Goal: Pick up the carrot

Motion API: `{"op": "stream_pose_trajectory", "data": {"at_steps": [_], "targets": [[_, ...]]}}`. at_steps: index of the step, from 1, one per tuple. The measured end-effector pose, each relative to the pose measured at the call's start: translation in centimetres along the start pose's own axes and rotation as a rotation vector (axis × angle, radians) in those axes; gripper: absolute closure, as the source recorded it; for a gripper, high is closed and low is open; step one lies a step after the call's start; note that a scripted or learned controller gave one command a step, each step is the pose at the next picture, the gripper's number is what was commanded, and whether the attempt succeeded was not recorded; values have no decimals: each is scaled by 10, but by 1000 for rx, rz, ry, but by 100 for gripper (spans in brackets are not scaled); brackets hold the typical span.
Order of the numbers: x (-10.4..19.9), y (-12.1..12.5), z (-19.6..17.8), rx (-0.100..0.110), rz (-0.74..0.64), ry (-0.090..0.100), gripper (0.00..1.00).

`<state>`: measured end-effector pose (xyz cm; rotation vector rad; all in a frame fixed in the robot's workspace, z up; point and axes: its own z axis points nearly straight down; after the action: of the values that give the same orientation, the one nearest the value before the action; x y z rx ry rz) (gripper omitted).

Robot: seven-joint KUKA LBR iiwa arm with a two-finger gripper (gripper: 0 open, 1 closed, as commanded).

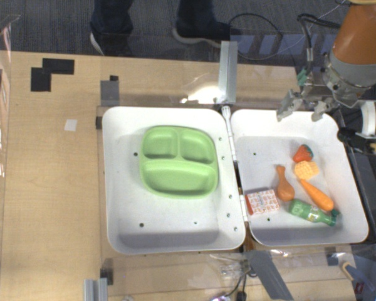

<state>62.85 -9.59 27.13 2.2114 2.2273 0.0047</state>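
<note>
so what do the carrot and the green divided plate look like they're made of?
Carrot: looks like moulded plastic toy food, smooth, even orange with a slight sheen; could be rubbery, the view can't settle it. Green divided plate: likely hard plastic, uniform light green, matte to satin, with crisp moulded compartment ridges.

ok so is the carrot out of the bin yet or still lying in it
In the bin. The carrot lies flat in the right bin, beside the green bottle; the open gripper is apart, above the bin's far edge.
</note>
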Motion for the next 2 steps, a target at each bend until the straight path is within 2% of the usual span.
{"op": "stream_pose_trajectory", "data": {"at_steps": [1,2], "targets": [[-69,-34,60,1,-22,-1,0],[-109,-69,161,1,9,-1,0]]}}
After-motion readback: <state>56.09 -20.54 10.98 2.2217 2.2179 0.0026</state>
